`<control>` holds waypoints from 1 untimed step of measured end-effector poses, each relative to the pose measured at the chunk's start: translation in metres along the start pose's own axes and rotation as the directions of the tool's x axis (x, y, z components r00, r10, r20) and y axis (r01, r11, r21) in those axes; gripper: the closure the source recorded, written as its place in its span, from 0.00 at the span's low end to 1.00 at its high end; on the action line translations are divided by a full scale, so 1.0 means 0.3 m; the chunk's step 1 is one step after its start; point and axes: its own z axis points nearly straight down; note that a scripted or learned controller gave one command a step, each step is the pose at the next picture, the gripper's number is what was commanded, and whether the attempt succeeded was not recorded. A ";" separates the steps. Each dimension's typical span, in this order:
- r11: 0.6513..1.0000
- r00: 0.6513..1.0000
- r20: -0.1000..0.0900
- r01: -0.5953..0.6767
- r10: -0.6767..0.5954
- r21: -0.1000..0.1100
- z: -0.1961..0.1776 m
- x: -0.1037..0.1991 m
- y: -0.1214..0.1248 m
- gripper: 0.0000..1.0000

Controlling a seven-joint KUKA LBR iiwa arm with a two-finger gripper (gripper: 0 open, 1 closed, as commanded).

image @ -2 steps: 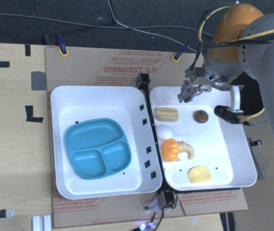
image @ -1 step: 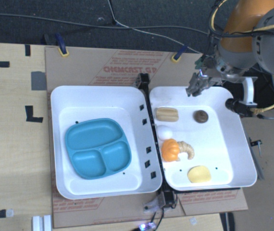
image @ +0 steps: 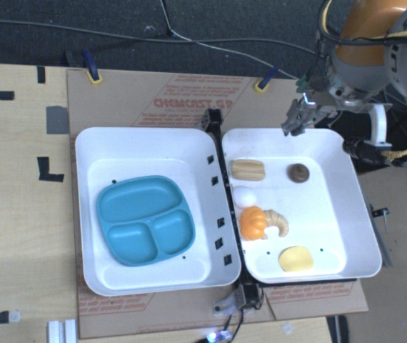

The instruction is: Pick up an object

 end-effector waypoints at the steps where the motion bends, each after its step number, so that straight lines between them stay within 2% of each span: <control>1: 1.000 1.000 -0.001 0.003 -0.003 0.005 0.051 0.168 0.015 1.00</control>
